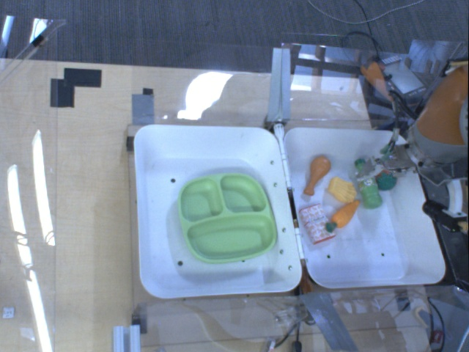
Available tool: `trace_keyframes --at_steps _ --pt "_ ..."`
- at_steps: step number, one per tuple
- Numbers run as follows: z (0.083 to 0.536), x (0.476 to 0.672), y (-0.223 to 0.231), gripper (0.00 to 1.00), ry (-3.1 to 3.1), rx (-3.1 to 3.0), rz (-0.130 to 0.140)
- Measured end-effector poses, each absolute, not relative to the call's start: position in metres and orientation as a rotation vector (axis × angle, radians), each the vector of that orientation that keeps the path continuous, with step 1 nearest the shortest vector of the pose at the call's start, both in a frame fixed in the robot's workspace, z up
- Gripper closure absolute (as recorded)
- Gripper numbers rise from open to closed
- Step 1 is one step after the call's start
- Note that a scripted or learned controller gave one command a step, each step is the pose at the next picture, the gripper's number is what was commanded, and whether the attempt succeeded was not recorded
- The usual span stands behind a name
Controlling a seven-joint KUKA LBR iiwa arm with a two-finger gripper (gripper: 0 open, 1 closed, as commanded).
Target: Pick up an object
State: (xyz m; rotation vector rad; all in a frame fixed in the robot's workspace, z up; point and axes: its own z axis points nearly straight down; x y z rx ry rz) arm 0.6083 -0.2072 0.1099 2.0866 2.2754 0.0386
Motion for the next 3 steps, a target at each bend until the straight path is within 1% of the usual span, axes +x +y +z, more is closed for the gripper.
trace_keyframes --at_steps 1,2,3 --pt "0.11 0.612 -0.207 0.0 2.241 2.134 0.038" --pt "0.09 0.607 -0.203 0.0 2.236 2.193 0.014" --pt "0.102 0.609 -0.202 1.0 2.238 2.183 0.018"
